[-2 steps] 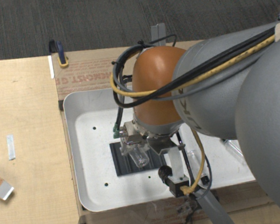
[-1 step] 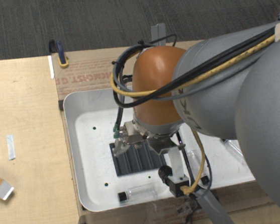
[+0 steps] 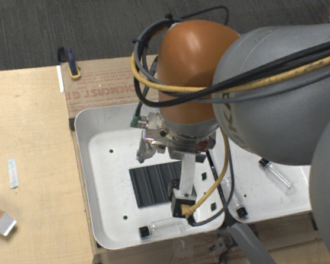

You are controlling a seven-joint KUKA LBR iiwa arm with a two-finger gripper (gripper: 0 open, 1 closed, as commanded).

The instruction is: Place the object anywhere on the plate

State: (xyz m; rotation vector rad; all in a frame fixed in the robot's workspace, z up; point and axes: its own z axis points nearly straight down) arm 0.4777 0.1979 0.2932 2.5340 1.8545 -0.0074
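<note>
From above, the gripper (image 3: 149, 146) hangs low over the left bin (image 3: 108, 183), near the back edge of a dark ribbed plate (image 3: 155, 184), which is likely the target. Whether it is open or closed cannot be told, and nothing shows in its grasp. The likely object, a clear tube (image 3: 161, 226) with a black cap, lies along the bin's front wall, just clear of the plate. The bulky arm (image 3: 255, 87) covers the bins' middle. A second tube (image 3: 276, 174) lies in the right bin (image 3: 269, 202).

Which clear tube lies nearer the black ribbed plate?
The tube at the left bin's front wall, below the plate; the other tube lies in the right bin.
</note>
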